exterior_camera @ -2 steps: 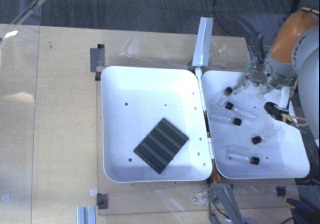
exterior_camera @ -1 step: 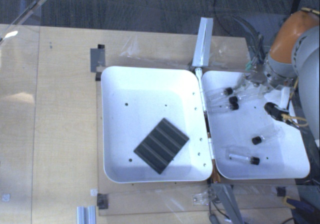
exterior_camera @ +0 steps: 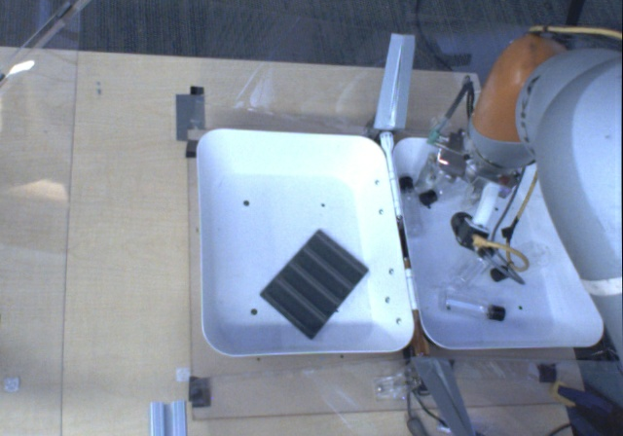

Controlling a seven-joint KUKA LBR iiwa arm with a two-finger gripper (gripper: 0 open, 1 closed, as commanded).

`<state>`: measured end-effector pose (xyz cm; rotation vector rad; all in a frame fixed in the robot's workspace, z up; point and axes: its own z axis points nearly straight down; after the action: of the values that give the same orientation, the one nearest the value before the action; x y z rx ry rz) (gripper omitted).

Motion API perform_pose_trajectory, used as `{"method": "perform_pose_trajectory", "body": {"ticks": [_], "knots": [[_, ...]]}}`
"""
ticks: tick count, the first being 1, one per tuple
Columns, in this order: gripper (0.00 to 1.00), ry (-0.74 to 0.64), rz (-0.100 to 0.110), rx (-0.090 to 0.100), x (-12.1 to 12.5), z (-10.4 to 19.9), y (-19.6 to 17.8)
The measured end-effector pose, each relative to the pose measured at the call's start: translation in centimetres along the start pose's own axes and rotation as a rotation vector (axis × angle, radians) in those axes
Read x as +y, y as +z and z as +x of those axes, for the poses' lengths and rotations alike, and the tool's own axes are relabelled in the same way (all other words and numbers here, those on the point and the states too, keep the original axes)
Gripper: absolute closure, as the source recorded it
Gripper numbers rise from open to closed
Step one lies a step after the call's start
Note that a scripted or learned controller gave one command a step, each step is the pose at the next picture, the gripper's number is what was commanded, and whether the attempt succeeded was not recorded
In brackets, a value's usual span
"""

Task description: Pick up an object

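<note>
A flat black ribbed slab (exterior_camera: 314, 283) lies at an angle in the left bin (exterior_camera: 234, 162), towards its front. In the right bin (exterior_camera: 565, 327) a clear tube with a black cap (exterior_camera: 474, 308) lies near the front, and another clear piece with a black tip (exterior_camera: 490, 272) lies just behind it. Small clear pieces with black ends (exterior_camera: 425, 193) rest near the right bin's back left corner. My gripper (exterior_camera: 441, 164) hangs low over that back left corner, close above those small pieces. The grey arm with its orange band (exterior_camera: 506, 84) covers the right bin's back right part.
A metal bar (exterior_camera: 395, 84) stands behind the gap between the two bins. Small dark brackets (exterior_camera: 192, 113) sit on the wooden bench at the left bin's back left corner. The bench surface stretches wide to the left.
</note>
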<state>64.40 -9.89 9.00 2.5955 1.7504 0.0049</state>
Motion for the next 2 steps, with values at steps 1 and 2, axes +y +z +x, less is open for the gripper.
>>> {"method": "perform_pose_trajectory", "body": {"ticks": [1,2], "knots": [[0.00,-0.001,0.000,0.000,0.00,0.00,0.00],[0.00,-0.001,0.000,0.000,0.00,0.00,0.00]]}}
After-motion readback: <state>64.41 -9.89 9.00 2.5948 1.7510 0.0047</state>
